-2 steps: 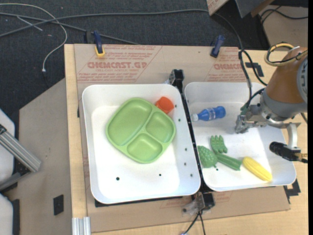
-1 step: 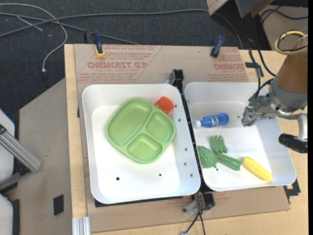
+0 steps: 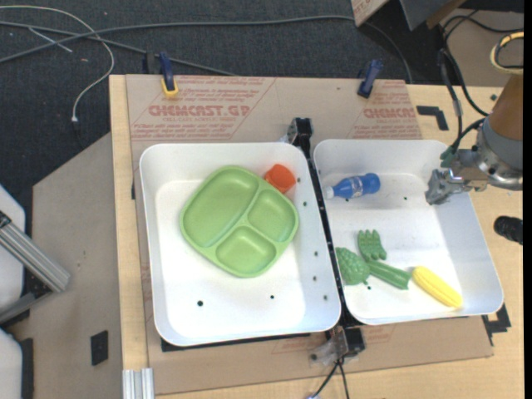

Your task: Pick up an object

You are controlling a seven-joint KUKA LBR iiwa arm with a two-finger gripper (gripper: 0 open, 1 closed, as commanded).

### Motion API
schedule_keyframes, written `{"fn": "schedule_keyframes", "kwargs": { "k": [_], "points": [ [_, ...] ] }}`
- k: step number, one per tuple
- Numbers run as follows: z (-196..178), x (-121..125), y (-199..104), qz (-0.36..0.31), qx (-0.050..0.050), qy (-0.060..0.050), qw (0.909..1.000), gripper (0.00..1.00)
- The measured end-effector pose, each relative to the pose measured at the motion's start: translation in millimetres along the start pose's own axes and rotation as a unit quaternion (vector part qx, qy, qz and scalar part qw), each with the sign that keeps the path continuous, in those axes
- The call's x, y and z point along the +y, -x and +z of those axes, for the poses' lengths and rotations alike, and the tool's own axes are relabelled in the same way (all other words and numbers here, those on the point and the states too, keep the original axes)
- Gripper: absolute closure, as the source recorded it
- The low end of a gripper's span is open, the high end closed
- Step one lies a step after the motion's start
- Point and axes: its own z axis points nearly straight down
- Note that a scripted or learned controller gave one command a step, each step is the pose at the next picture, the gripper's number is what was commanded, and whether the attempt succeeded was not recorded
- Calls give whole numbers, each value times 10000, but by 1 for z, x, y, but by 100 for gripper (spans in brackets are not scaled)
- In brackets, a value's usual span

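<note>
In the right bin [image 3: 486, 256] a blue and white bottle [image 3: 355, 186] lies on its side near the back left. Toward the front rest a green toy vegetable with a long stalk [image 3: 371, 266] and a yellow corn cob [image 3: 436, 286]. The left bin [image 3: 158, 223] holds a light green divided plate [image 3: 240, 220], and a small orange object [image 3: 280, 176] touches the plate's far edge. My gripper [image 3: 442, 185] hangs over the right bin's back right corner. It stands apart from the bottle, roughly a hand's width to its right, with nothing visibly in it.
Both bins sit on a cardboard sheet [image 3: 208, 106] held by a blue-and-yellow clamp [image 3: 169, 75] and a blue clamp [image 3: 369, 78] at the back. Black clips [image 3: 300, 130] join the bins along the middle. Cables [image 3: 50, 23] run over the dark floor at the back left.
</note>
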Motion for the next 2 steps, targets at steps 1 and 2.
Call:
{"fn": "schedule_keyframes", "kwargs": {
  "k": [1,2],
  "points": [
    [-45,5,2,-8,0,1,10000,100],
    [-51,1,-56,-35,31,-35,10000,100]
  ]
}}
